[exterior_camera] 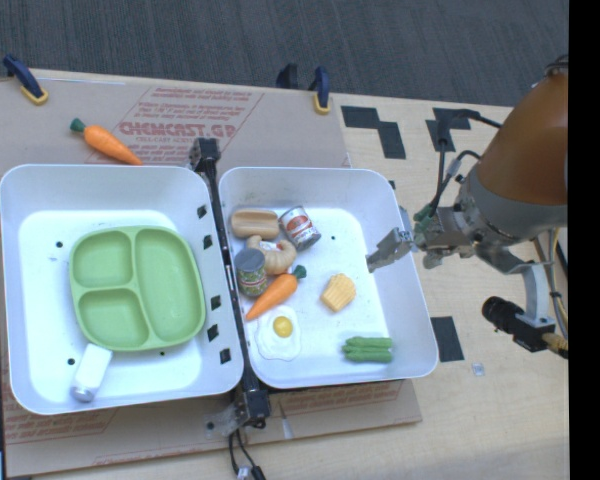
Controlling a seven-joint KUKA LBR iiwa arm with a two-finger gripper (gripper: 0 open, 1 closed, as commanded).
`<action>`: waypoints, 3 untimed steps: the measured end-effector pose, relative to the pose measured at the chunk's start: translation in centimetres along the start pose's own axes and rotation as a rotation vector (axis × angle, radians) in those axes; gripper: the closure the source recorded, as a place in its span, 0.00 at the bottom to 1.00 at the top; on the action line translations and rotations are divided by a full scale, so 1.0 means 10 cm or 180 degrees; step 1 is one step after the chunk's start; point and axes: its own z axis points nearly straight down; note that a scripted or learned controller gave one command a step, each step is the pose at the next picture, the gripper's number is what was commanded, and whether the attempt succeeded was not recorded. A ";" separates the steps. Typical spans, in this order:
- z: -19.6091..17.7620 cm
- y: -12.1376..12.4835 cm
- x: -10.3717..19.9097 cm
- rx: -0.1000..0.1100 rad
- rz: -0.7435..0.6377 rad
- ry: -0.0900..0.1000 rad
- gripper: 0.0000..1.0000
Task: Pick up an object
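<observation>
Corn piece (339,292) lies just left of gripper (388,250), untouched.

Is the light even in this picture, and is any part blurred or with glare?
Camera view: the light is soft and even; the tray and the corn cast only faint shadows in the white bins. The bin walls look bright but not blown out. Small things such as the can are a little soft; the gripper looks slightly blurred.
</observation>
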 end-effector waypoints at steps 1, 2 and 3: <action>0.00 0.00 0.00 0.0000 0.0000 0.0000 0.00; 0.00 0.00 0.00 0.0000 0.0000 0.0000 0.00; 0.00 0.00 0.00 0.0000 0.0000 0.0000 0.00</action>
